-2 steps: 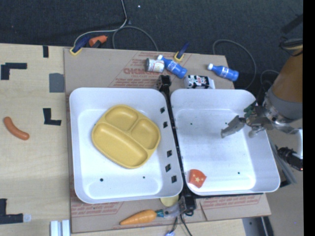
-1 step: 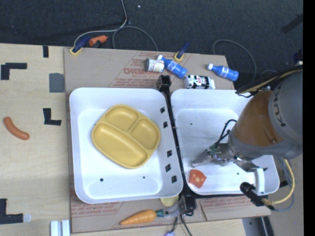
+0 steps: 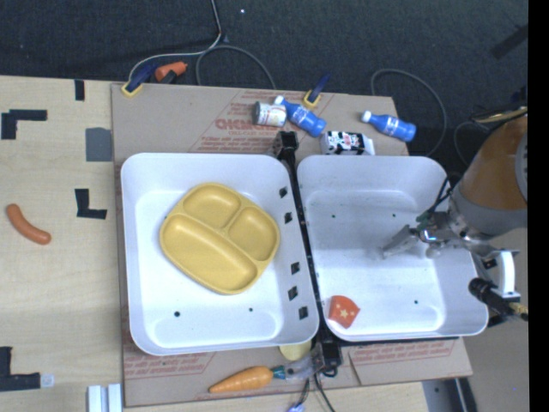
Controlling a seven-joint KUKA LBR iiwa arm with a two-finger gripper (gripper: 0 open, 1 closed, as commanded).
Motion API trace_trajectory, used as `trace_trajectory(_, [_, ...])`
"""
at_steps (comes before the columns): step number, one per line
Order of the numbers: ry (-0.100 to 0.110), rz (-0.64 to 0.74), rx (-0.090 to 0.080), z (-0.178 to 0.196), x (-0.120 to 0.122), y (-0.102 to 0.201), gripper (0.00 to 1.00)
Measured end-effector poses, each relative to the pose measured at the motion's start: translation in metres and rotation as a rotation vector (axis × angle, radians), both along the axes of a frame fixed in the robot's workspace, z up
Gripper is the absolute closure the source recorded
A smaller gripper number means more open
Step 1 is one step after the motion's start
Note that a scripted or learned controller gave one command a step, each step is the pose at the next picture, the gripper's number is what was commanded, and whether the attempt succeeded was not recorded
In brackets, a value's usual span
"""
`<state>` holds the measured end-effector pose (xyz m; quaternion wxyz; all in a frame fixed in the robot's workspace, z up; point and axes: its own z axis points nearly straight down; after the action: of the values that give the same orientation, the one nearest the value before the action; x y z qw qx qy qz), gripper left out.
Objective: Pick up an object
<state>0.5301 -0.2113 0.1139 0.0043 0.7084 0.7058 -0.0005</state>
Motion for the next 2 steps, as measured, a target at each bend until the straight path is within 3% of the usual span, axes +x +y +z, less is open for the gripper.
trace_trajectory(1, [0.000,0.010,0.004,-0.029,0.097,0.022,0.00])
trace_trajectory(2, [0.001,0.013,0.009,-0.028,0.131,0.110,0.00])
